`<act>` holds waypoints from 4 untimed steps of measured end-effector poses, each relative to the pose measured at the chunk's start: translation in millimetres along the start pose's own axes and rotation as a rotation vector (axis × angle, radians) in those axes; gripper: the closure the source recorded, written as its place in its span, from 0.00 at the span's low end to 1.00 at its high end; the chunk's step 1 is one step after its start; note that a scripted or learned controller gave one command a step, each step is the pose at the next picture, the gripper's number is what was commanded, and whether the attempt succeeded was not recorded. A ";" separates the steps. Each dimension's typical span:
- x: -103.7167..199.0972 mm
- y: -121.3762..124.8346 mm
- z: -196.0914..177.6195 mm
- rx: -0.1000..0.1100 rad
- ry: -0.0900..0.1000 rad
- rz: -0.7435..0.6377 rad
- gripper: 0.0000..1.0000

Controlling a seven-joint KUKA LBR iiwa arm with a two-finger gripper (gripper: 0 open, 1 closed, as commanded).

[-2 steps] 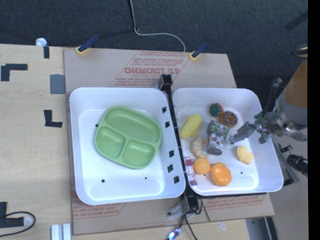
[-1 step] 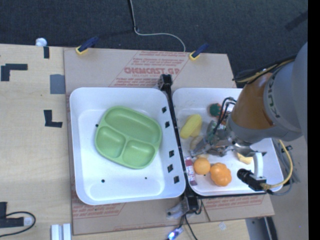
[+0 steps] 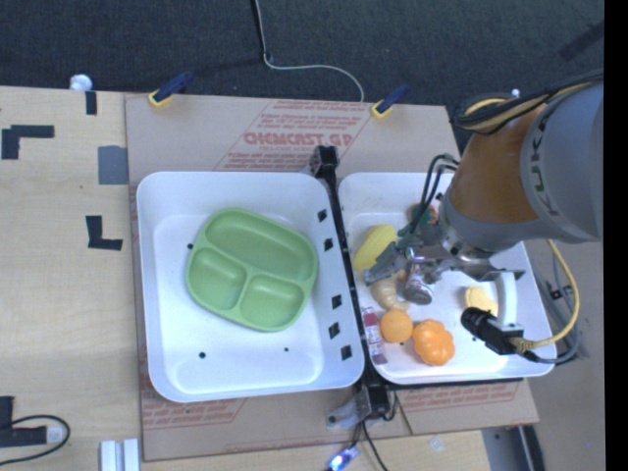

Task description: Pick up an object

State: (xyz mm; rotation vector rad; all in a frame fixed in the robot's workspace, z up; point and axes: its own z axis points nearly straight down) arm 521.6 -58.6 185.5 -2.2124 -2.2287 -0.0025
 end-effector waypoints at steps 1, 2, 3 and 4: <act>16.8 -40.0 4.3 0.010 -0.001 0.006 0.00; 18.3 -32.2 4.3 0.007 -0.002 0.006 0.00; 57.2 -3.1 4.5 0.006 -0.001 0.001 0.00; 78.0 -36.3 -99.9 -0.001 -0.002 0.003 0.00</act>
